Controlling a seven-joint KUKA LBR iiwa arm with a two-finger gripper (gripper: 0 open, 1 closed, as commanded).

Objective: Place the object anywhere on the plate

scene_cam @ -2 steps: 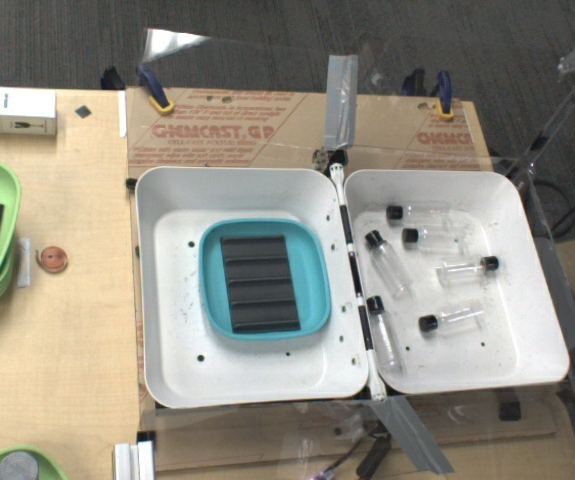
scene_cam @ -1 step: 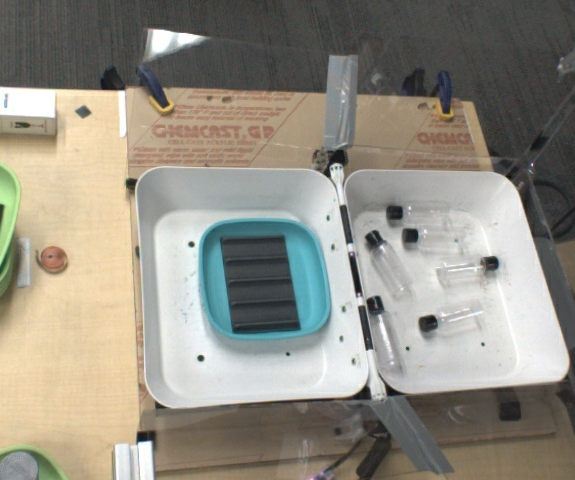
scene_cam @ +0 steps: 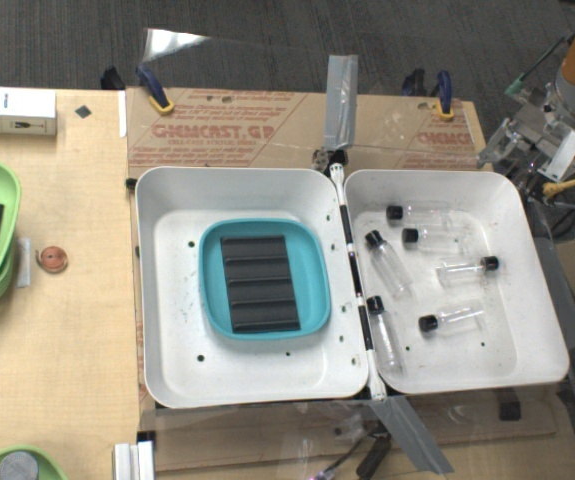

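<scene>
Six clear plastic vials with black caps [scene_cam: 439, 268] are lying scattered in the shallow white right bin [scene_cam: 527, 363], right of centre in the frame. The teal square plate with a black ribbed insert [scene_cam: 263, 277] is sitting in the shallow white left bin [scene_cam: 167, 348], at the centre. The grey arm with its orange band [scene_cam: 567, 88] is waiting at the upper right edge; whether its jaws are wide or narrow, I cannot tell. The vials are probably light, stiff, smooth and apt to roll, so gripping one across mid-barrel, such as the lower right vial [scene_cam: 451, 319], looks soundest.
</scene>
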